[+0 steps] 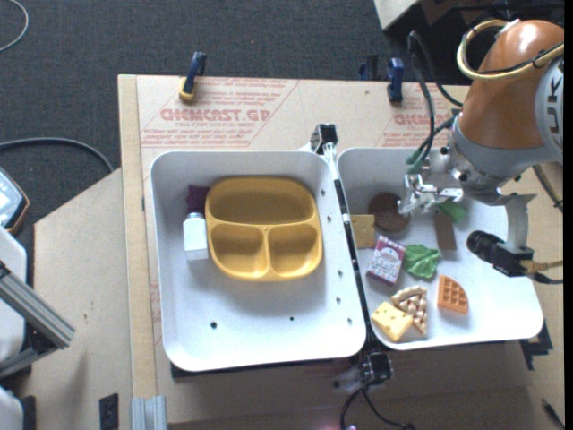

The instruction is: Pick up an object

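My gripper (421,197) hangs over the middle of the right bin (501,322), just right of a dark brown round cookie (386,211). Its silvery fingers point down and left, and a green piece (454,210) shows just to its right. Below it lie a brown chocolate bar (445,231), a green lettuce leaf (421,260), a red carton (387,260), a cracker (362,230), a waffle (453,295), a pizza slice (414,306) and a cheese wedge (390,321).
The left bin (179,330) holds a yellow divided plate (264,227), a white bottle (195,236) and a dark purple item (197,195). A black divider bar (344,222) runs between the bins. The arm's black cable fitting (494,249) hangs over the right bin.
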`<state>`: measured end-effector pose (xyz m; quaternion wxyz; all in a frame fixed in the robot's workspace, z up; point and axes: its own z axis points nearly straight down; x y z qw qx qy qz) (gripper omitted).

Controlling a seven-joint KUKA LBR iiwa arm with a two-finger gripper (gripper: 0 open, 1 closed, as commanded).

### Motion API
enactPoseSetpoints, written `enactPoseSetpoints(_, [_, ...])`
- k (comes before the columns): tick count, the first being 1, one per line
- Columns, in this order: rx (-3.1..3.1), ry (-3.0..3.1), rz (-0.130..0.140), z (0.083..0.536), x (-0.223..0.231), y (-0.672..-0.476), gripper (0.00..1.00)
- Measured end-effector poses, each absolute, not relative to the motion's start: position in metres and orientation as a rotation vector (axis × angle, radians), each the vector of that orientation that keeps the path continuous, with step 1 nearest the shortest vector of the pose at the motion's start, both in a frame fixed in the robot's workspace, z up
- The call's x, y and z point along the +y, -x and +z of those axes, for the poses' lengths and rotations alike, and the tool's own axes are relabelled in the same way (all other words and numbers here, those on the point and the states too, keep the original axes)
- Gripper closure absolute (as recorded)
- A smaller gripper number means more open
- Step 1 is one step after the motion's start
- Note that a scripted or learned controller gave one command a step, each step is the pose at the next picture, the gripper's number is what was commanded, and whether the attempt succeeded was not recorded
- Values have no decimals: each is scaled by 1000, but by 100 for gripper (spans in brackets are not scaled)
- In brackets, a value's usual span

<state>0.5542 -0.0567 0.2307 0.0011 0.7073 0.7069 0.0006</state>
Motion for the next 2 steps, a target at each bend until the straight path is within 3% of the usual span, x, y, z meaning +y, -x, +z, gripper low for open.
enactPoseSetpoints(1, [2223,-2225,-4,216,-58,-540,100])
enactPoseSetpoints(2, [2222,-2218,3,235,-50,-545,100])
